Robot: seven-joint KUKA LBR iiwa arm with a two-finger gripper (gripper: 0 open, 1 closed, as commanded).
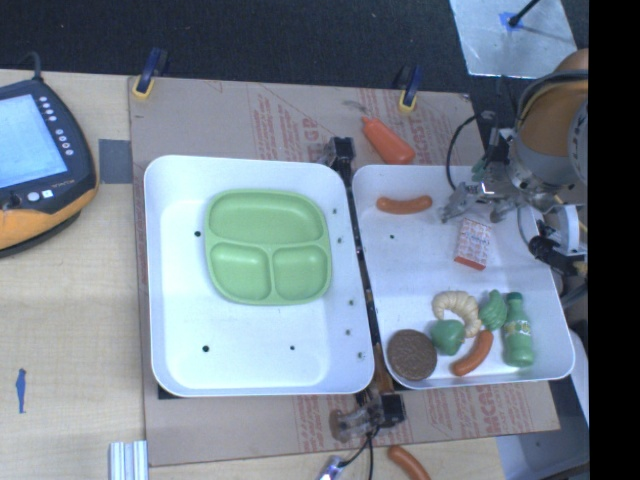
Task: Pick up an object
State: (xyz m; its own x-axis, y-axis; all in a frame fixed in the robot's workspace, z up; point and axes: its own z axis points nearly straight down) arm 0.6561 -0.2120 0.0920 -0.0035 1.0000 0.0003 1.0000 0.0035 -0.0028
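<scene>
Several toys lie in the right bin [560, 298]. Tool [478, 206] hangs spread above its far end, pinching nothing; reaching stage. Next: drop onto the small packet [473, 244] just beside it.

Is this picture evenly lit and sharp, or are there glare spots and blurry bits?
In the camera view the light is soft and even, with faint shadows under the green tray; the white bins look bright and slightly washed out, a pale sheet on the dark floor glares; the small food toys are soft-edged, and the pincer is a bit blurred.
</scene>
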